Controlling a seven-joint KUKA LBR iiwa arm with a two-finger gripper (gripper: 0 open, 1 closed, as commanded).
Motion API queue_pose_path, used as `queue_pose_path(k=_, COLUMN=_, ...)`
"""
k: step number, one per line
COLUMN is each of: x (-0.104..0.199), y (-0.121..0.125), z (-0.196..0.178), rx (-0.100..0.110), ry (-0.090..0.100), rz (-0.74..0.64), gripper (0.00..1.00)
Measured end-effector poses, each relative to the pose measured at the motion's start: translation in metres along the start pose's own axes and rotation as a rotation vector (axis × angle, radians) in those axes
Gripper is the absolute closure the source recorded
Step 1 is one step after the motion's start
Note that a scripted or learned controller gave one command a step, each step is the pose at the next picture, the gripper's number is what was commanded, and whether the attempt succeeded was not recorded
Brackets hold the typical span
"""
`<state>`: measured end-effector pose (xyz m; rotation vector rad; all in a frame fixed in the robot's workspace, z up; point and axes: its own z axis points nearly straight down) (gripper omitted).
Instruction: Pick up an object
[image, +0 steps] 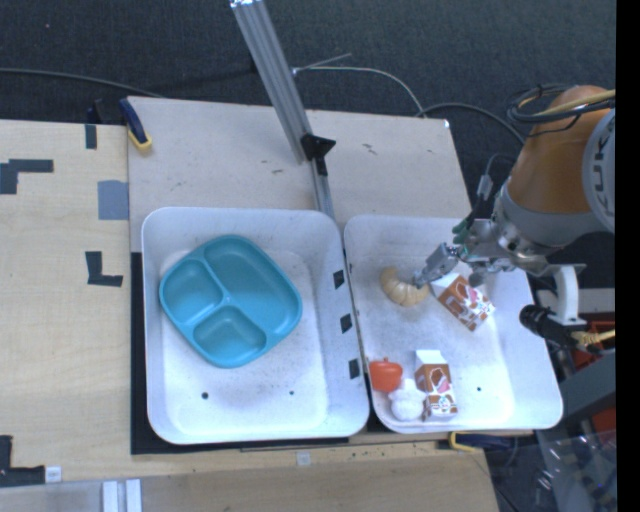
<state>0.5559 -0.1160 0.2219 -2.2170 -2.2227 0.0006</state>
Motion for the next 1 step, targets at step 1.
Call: queue_pose_path(k=1, x=0.0530, y=-0.0601, z=0.0361, rx=0.009, ry=0.002, rz=-0.001, gripper=0.00)
